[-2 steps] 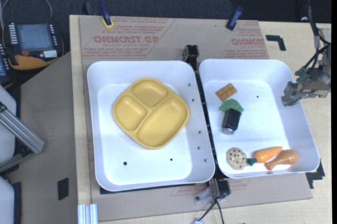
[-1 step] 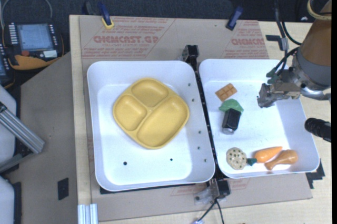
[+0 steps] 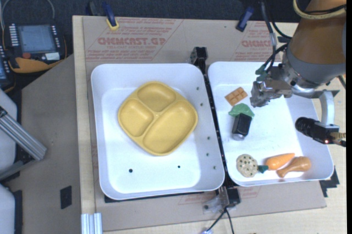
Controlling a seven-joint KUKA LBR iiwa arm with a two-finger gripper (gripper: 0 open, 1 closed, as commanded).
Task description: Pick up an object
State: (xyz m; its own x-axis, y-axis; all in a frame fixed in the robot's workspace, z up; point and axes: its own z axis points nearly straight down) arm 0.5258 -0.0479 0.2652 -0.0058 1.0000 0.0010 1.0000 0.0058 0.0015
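Observation:
My gripper (image 3: 262,96) hangs over the right bin (image 3: 308,172), near its upper middle. Just left of it lies a tan waffle-like cracker (image 3: 236,96). Below it, a green piece (image 3: 241,111) rests on top of a small dark block (image 3: 241,126). Toward the bin's front lie a round speckled cookie (image 3: 247,165), an orange carrot (image 3: 279,161) and a tan drumstick-shaped piece (image 3: 294,167). Nothing shows between the fingers.
The left bin (image 3: 110,172) holds a yellow divided plate (image 3: 158,117). A black clamp (image 3: 198,55) sits between the bins at the back. A black part of the arm (image 3: 316,129) overhangs the right bin's right side.

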